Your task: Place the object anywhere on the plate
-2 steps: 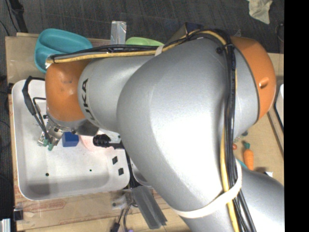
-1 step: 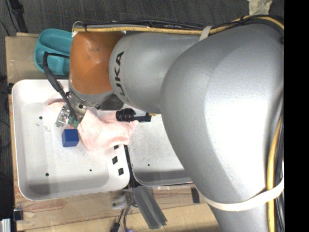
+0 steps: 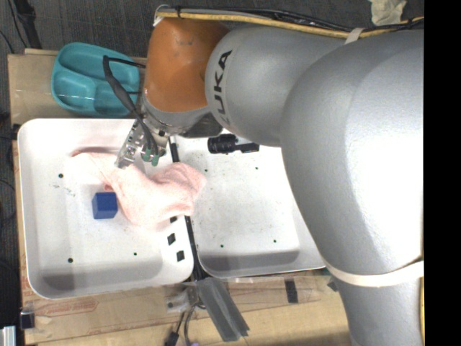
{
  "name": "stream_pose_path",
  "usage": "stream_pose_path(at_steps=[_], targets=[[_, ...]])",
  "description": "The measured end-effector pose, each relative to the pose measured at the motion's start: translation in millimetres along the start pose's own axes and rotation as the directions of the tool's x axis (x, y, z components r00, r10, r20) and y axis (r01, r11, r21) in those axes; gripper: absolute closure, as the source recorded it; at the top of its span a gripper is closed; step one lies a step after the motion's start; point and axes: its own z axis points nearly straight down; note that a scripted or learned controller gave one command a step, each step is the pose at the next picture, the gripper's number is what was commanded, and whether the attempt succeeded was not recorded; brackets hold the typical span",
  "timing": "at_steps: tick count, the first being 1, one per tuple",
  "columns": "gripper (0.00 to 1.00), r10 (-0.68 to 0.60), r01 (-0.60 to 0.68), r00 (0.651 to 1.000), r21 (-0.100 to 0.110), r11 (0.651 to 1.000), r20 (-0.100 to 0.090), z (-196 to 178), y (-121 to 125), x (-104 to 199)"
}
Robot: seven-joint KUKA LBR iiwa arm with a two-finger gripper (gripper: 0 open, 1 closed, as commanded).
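Note:
A small blue cube (image 3: pixel 104 205) rests in the left bin (image 3: pixel 43 193), at the left rim of the pale pink plate (image 3: pixel 162 189). Whether the cube lies on the plate or just beside it I cannot tell. The plate spreads across the middle of the left bin and reaches over toward the divider between the bins. My gripper (image 3: pixel 140 153) hangs over the plate's back edge, up and to the right of the cube and well apart from it. I see nothing held in it. The orange wrist band (image 3: pixel 180 63) sits right above it.
A teal container (image 3: pixel 86 78) lies behind the left bin, outside it. The right bin (image 3: pixel 245 215) is largely covered by the grey arm (image 3: pixel 346 143), which reaches in from the right. A faint pink streak (image 3: pixel 90 152) marks the left bin's floor by the gripper.

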Motion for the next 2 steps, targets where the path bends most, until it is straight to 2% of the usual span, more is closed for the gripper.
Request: stream_pose_path(at_steps=[1, 2], targets=[[1.0, 0.135, -0.135, 0.991, 0.0, 0.991, -0.004, 70.5, 28.7, 48.0], [1.0, 0.199, -0.199, 0.98, 0.0, 0.98, -0.001, 91.8, 42.5, 126.9]])
